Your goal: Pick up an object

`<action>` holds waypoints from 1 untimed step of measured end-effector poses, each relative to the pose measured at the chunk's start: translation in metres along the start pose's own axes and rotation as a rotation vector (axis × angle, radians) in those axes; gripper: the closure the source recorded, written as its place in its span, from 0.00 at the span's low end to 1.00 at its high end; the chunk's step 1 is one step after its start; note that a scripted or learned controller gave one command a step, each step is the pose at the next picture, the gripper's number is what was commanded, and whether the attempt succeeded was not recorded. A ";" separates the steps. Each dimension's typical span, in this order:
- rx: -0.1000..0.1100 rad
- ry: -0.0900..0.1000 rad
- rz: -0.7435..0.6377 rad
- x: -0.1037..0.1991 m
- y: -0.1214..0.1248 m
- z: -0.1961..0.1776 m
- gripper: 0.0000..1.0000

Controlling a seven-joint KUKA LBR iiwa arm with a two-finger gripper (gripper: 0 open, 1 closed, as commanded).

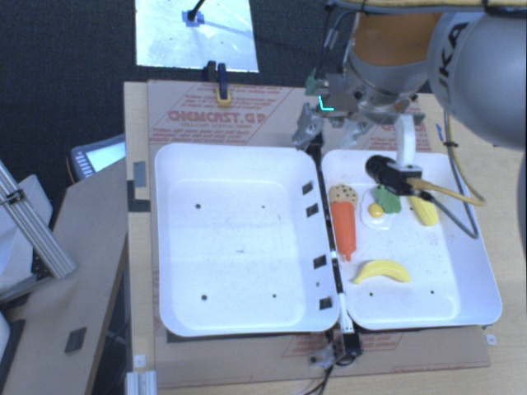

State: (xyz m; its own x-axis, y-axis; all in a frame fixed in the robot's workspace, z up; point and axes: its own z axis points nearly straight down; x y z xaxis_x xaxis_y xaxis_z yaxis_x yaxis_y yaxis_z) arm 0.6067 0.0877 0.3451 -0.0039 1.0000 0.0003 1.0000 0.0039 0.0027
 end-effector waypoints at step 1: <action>0.002 0.003 -0.009 0.112 -0.025 0.014 0.00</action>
State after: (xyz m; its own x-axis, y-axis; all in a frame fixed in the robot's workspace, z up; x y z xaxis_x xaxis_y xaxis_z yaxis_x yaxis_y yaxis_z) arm 0.5813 0.2001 0.3308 -0.0132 0.9999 0.0030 0.9999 0.0132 0.0011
